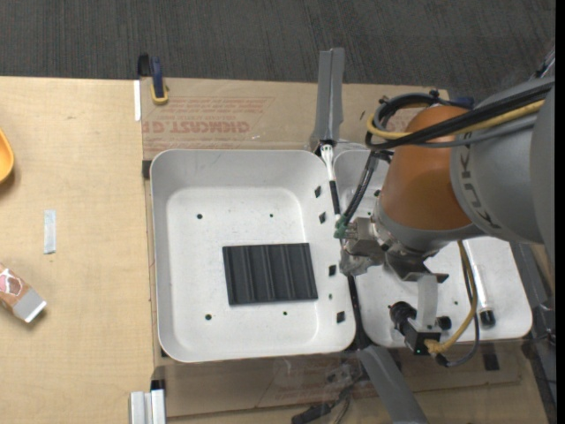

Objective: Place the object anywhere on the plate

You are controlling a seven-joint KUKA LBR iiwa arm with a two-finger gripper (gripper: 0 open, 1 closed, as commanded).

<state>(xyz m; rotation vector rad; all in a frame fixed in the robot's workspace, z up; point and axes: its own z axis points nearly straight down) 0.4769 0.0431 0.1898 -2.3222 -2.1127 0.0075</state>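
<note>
The end effector (385, 256) hangs over the near-left part of the right bin (508, 272), just past the left bin's (177, 179) right rim. It is tucked under the wrist, so whether it is open or closed cannot be told, and nothing can be seen held in it. Above it the arm (494, 184) bulks large: a smooth rounded orange band, then a matte grey shell, with yellow and black cables looping over the top. The right bin is a shallow white moulded tray touching the left bin's right side, and much of its floor is hidden beneath the arm. The left bin has the same form: glossy white plastic, rounded corners, sloping walls, a flat floor with a few small dark holes. On that floor, slightly toward the near-right corner, lies the plate (269, 273), a flat black rectangle with lengthwise ribs, apart from every wall. Behind the left bin a brown cardboard sheet (212, 122) with red print lies flat, with a blue and yellow clamp (155, 79) at its far-left corner and a grey metal bar (331, 91) rising at the bin's far-right corner. Left of the left bin spreads the pale wooden tabletop (79, 343), bearing a small grey strip (49, 232), a brown and white wrapped block (19, 295) and, at the edge of the view, a rounded orange thing (4, 159).
</note>
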